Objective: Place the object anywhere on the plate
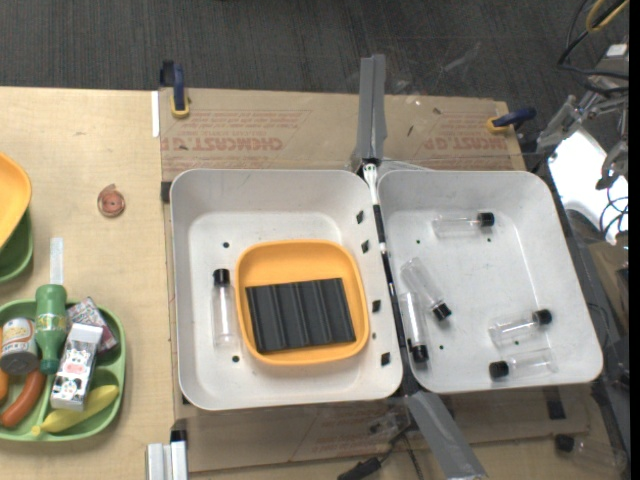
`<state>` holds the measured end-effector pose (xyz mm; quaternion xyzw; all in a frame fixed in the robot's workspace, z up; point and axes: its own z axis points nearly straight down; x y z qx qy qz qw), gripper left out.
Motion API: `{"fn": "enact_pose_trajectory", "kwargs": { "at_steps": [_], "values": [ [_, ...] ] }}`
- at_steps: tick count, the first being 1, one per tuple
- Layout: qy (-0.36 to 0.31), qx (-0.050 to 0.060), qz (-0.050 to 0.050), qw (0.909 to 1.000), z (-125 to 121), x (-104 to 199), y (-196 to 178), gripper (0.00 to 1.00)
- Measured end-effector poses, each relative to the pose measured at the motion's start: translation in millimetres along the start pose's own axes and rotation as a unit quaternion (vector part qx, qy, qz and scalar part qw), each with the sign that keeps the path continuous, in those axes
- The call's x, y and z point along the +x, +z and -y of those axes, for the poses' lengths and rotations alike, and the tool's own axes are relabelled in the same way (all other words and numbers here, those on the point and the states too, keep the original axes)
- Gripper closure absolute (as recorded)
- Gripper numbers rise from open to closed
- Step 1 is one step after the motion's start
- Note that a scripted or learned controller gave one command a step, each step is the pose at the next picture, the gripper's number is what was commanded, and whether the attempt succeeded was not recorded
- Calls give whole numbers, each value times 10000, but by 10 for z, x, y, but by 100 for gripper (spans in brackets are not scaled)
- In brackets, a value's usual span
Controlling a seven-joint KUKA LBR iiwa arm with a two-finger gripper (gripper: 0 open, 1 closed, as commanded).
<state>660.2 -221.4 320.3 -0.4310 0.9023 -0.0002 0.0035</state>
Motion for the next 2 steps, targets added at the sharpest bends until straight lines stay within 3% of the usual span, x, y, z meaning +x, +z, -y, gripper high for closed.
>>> {"fn": "enact_pose_trajectory", "kwargs": {
  "at_steps": [1, 2],
  "values": [
    [-1754, -19, -2, 9845, -118, 93, -8, 0],
    [-1736, -6, 3, 9848, -2, 0, -15, 0]
  ]
}}
